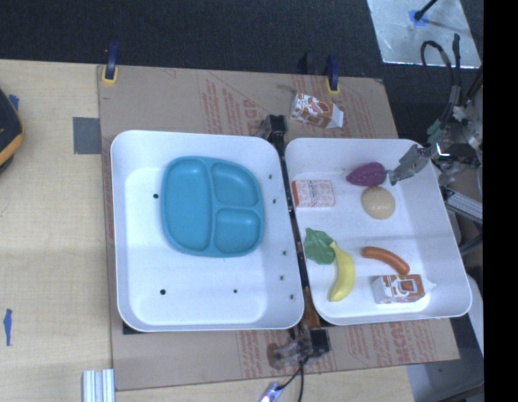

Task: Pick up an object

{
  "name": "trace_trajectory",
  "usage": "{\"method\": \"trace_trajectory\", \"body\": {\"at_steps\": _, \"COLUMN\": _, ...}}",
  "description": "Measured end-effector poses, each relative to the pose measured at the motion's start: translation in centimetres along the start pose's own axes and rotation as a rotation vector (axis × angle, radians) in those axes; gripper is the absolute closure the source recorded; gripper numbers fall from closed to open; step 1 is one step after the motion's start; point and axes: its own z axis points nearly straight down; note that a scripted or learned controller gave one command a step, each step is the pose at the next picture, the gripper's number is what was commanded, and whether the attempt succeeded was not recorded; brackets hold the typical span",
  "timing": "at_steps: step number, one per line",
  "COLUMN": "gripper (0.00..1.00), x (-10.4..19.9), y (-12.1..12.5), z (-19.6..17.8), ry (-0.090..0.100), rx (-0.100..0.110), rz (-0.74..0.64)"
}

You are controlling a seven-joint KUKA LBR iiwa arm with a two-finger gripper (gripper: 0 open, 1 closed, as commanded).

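Note:
The right bin (447, 249) holds several toy foods. A purple vegetable (366, 174) lies at the back, with a beige ball (378, 203) just in front of it. A small orange-and-white carton (313, 193) lies at the bin's left. Nearer the front are a green leafy piece (319, 246), a banana (342, 275), a sausage (385, 259) and a second carton (398, 288). My gripper (407, 166) reaches in from the right edge, its tip just right of the purple vegetable and above the beige ball. Nothing is seen held in it.
The left bin (137, 249) holds a blue divided plate (213, 206). A snack packet (315, 111) lies on the cardboard behind the bins. A black clip (275, 128) sits at the back where the bins meet. Cables and arm parts (455, 141) crowd the right edge.

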Motion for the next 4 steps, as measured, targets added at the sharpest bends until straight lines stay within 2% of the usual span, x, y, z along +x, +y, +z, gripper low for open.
{"method": "trace_trajectory", "body": {"at_steps": 1, "gripper": 0.00, "x": -0.8, "y": 4.7, "z": 17.3, "ry": -0.002, "rx": -0.003, "rz": -0.002}}
{"method": "trace_trajectory", "body": {"at_steps": 2, "gripper": 0.00, "x": 1.6, "y": 8.9, "z": 18.0, "ry": 0.000, "rx": -0.001, "rz": 0.000}}
{"method": "trace_trajectory", "body": {"at_steps": 3, "gripper": 0.00, "x": -3.0, "y": 8.9, "z": 10.2, "ry": 0.000, "rx": -0.004, "rz": 0.003}}
{"method": "trace_trajectory", "body": {"at_steps": 4, "gripper": 0.00, "x": -0.4, "y": 8.8, "z": 16.2, "ry": 0.000, "rx": 0.001, "rz": -0.001}}
